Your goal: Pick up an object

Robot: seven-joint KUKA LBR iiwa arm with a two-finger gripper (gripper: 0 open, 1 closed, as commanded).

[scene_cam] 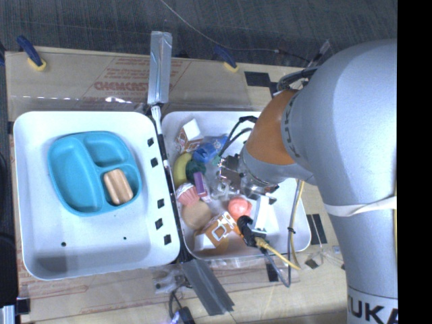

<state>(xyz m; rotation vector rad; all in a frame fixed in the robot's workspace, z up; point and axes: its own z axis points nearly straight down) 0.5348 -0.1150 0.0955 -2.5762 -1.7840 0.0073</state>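
The grey arm [351,147] is reaching in from the right side of the worktop [81,73] and is bending down over the right bin [304,238], its orange band [270,137] sitting just above the wrist. The pincer [226,174] is hanging low among the clutter in the middle of that bin, and from where I am standing I cannot tell how it is set or whether anything is caught in it, because the wrist and cables are covering it.

The right bin is holding a heap of small things crowded toward its left wall. A yellow banana-like piece [180,167] is lying against that wall, with a blue and green toy [202,155] just beside it and a small white carton [189,130] near the far left corner. A pink block [187,194] is sitting below the yellow piece, a tan rounded lump [197,214] is lying nearer the front edge, and a red-orange ball [238,206] is resting just beside the wrist. A brown and white patterned box [221,229] is lying by the front edge.

The left bin [40,248] is carrying a blue divided plate [81,174] toward its far left part, and a tan cylinder [118,185] is lying in the plate's right compartment.
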